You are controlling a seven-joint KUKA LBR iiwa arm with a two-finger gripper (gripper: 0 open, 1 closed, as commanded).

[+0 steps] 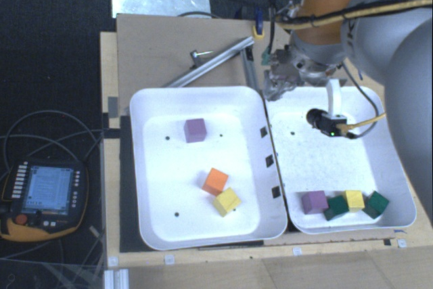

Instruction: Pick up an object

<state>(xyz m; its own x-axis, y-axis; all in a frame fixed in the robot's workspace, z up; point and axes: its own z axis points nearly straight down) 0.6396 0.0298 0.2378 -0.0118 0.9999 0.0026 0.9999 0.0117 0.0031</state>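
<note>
Hovering gripper [277, 88] at right bin [352, 145] far rim; jaw state unclear; metal rod [210, 64] beside it.

You've got a tan table [162, 51] carrying two shallow white bins side by side: left bin [145, 145] and right bin [399, 206], edges touching. A metal rod [210, 63] lies slanted on the table behind the left bin.

Arm [379, 3] cut off by top and right edges, hiding right bin's [298, 145] far right rim. Gripper [276, 88] fingers too blurred to read. Pendant [40, 199] cut by left edge.
</note>
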